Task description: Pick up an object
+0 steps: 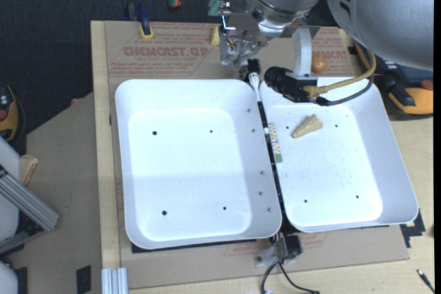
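A tan wedge-shaped piece (306,126) lies in the upper middle of the right bin (386,169). A long thin stick (269,138), black with a white top end and a pale, green-marked lower part, runs along the right bin's left wall at the seam between the bins. My gripper (236,53) hangs above the bench just beyond the bins' far rims, over the seam, right by the stick's white top end. I see nothing held in it.
The left bin (138,148) sits beside the right one. A small orange ball (318,64) rests at the right bin's far rim. A blue and yellow clamp (144,22) stands at the board's far left edge. The grey arm fills the top right.
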